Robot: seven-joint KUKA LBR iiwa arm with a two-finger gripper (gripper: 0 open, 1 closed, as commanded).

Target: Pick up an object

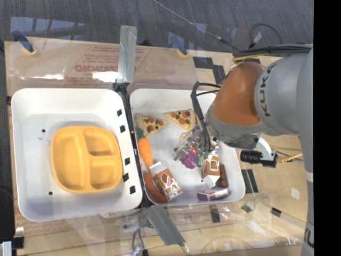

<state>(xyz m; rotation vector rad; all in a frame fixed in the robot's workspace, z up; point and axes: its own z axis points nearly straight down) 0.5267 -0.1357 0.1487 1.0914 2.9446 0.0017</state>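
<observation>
We see the gripper (pixel 191 145) low in the right bin (pixel 160 97), fingers spread, over the purple grapes (pixel 188 160); nothing sits between them. Nearby: two pizza slices (pixel 151 124), carrot (pixel 145 150), small cartons (pixel 167 182). Left bin (pixel 32 105) holds a yellow tray (pixel 85 158).

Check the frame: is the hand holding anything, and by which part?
Cannot be told. The hand sits low in the right white bin over the purple toy and clutter, mostly hidden by the grey and orange arm.
</observation>
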